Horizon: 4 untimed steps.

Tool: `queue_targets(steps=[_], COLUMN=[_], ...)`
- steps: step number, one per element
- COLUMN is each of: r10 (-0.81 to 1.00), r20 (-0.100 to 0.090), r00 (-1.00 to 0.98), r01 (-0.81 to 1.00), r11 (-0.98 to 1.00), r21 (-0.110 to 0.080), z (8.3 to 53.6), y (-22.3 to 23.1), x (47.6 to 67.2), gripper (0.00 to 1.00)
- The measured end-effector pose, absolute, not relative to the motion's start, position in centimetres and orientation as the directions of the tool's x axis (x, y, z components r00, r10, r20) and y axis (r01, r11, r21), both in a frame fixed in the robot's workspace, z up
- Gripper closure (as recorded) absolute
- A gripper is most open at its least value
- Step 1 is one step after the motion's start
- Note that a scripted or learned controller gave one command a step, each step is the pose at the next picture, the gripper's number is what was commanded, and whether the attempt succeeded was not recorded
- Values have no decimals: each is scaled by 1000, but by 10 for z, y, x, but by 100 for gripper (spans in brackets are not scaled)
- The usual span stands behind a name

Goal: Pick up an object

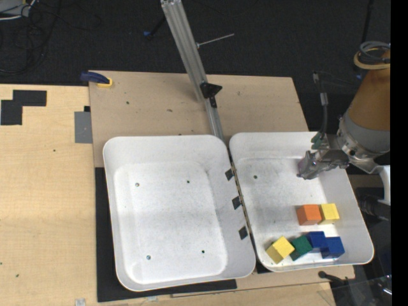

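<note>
1. Tabletop (159, 101): carries two white bins side by side, keeping items contained.
2. Right bin (274, 152): corrals every block in its near corner, within reach.
3. End effector (308, 167): above the bin's far half, apart from blocks; grip width impossible to tell.
4. Orange block (310, 214): touching yellow block (330, 211); likeliest target.

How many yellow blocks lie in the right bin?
2. One yellow block sits beside the orange block, mid-bin. The other yellow block lies near the front rim, left of the green block. Others could be hidden behind the blue blocks.
</note>
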<state>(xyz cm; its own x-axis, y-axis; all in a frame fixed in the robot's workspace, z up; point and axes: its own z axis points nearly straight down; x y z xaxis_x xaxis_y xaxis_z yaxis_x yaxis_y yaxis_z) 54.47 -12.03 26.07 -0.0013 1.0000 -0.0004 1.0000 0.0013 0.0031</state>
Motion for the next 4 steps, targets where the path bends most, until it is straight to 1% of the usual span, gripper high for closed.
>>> queue_targets(steps=[1, 2, 3, 4], r10=[1000, 1000, 1000, 1000], r20=[0, 2, 2, 2], r00=[-1, -3, -4, -4], r01=[1000, 1000, 1000, 1000], r11=[1, 3, 4, 4], r21=[0, -5, -4, -7], z=[285, 265, 264, 246], y=[-122, -76, -28, 28], x=[545, 558, 562, 570], gripper=[100, 100, 100, 100])
